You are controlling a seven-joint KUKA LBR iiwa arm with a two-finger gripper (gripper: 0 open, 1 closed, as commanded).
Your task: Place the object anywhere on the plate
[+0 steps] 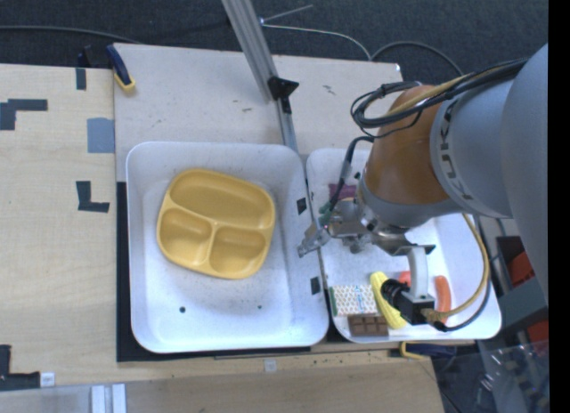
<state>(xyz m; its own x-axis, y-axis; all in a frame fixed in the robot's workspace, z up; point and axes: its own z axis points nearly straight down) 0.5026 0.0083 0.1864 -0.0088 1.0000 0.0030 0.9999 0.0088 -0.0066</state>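
A yellow plate [216, 222] with three compartments lies in the left white bin [147, 313], with nothing on it. My gripper [322, 231] hangs low over the left edge of the right bin [472, 322], close to the wall between the two bins. The grey arm with its orange band [405, 157] covers much of that bin. At the right bin's front lie a yellow banana-shaped toy [383, 290], an orange carrot-like piece [443, 292], a brown chocolate bar [367, 323] and a small patterned box [352, 298]. A purple item [337, 193] peeks out beside the wrist.
A slanted aluminium rail [251, 33] runs from the top down to the bins' shared wall. Cables [392, 100] loop off the arm. A yellow-and-blue clamp [121, 69] sits at the board's far left corner.
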